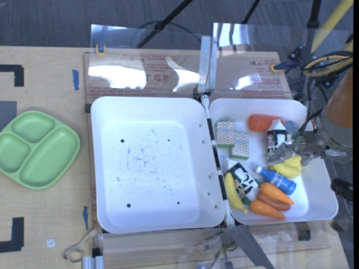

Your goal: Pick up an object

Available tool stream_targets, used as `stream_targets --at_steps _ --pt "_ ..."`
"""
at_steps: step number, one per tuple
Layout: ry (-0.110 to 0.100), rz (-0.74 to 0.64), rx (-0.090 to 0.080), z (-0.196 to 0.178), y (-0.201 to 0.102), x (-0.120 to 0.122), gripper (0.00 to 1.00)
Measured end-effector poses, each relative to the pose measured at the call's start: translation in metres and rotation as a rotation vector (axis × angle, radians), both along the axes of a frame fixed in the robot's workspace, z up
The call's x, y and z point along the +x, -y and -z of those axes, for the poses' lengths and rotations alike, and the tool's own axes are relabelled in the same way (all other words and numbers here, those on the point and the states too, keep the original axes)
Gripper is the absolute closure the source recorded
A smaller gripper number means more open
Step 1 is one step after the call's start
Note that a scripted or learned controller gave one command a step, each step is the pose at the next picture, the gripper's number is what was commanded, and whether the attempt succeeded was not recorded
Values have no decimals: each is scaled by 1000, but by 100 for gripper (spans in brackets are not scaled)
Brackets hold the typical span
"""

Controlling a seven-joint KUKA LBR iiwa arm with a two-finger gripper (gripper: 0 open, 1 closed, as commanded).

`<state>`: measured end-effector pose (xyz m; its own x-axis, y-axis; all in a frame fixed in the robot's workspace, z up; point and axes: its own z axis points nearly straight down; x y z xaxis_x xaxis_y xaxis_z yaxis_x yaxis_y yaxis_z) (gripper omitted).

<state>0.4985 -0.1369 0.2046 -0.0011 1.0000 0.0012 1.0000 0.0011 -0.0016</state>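
The right bin (320,198) holds a heap of small objects. Among them are an orange-red piece (262,122), two patterned boxes (232,139), a black-and-white carton (243,182), a yellow banana (231,194), a blue bottle (277,180) and two carrots (271,199). My gripper (287,149) reaches in from the right, low over the bin's right half. It hangs just above a yellow toy (288,166) and next to a black-and-white item (276,135). Whether it touches either one is unclear.
The left bin (106,122) sits beside the right one, with a clear plastic screen (146,60) behind both. A green divided plate (36,147) lies on the bench at far left. Cables and stand legs crowd the right edge.
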Motion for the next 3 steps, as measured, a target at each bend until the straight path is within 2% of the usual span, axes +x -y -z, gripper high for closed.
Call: stream_targets --at_steps 1,2,3 --pt "3 63 -1 -43 -34 29 0" --pt "5 65 -1 -53 -33 29 100" --pt "2 230 -2 -57 -57 95 100"
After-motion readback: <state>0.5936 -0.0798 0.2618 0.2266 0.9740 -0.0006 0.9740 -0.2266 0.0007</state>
